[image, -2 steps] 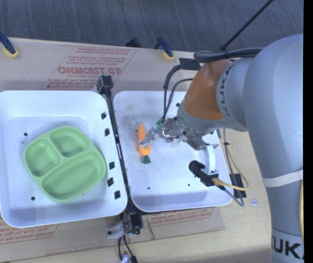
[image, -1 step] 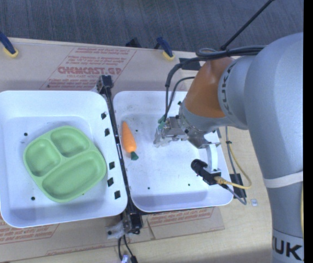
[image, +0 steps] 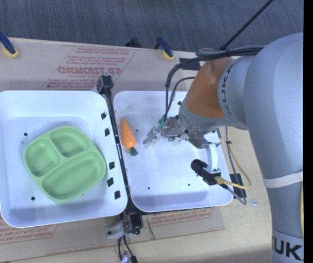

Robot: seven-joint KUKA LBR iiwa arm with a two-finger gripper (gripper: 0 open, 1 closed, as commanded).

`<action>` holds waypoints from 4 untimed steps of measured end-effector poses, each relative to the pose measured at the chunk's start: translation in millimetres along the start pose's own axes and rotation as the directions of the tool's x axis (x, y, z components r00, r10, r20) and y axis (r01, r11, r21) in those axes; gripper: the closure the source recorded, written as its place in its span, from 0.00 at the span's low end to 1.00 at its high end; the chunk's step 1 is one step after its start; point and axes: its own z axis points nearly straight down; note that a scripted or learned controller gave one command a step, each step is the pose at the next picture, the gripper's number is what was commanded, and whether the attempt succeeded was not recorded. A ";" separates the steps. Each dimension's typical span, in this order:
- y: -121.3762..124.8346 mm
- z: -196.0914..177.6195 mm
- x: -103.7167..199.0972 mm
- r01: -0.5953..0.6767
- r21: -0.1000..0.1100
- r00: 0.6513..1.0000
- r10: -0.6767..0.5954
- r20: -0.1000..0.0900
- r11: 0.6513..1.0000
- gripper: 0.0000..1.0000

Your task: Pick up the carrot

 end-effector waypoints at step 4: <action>37.3 22.2 28.7 -0.007 0.002 1.000 0.007 0.004 1.000 0.00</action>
